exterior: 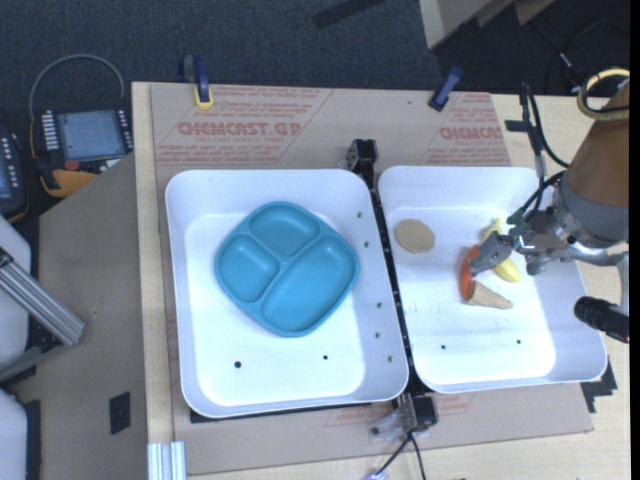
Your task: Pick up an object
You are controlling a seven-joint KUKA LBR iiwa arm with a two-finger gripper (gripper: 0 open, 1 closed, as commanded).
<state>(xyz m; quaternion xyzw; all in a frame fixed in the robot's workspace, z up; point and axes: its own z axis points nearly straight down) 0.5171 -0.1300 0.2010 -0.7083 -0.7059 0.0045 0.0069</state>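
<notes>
In the right bin (470, 353) lie a round tan cookie (414, 236), an orange-red carrot-like piece (467, 274), a tan cone-shaped piece (490, 296) and a yellow piece (505, 267). My gripper (499, 251) is down in this bin, right over the yellow piece and beside the orange-red one. The yellow piece is partly covered by the gripper, and the view does not show anything lifted.
The left bin (215, 368) holds a blue divided plate (287, 266). A black clamp (362, 154) sits between the bins at the back. The arm body (600, 183) reaches in over the right bin's right edge. Cables run along the far right.
</notes>
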